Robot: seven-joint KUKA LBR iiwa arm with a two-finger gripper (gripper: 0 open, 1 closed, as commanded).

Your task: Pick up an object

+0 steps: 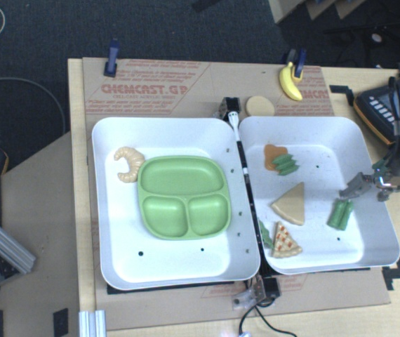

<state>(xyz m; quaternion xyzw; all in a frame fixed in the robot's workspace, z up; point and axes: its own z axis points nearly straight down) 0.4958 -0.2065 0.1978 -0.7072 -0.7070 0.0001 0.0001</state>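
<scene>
While the arm leans in from the right edge, the pincer [352, 187] hangs low over the right bin [368, 248], its grey tip just above the green cylinder [340, 214] lying near that bin's right side. How far apart it stands I cannot tell from this slant; nothing shows in its grip. So this looks like the approach step, with the grasp not yet made. Other candidates sit close by in the same bin: a tan cheese wedge [290, 204] at centre, a pizza slice [285, 239] below it, and an orange-and-green toy [279, 159] toward the top. Over in the left bin [116, 258], a green divided plate [184, 196] and a croissant [128, 163] lie well apart from the action. Next, I'd judge, it must drop straight over the cylinder, straddle it squarely, close, then lift.
</scene>
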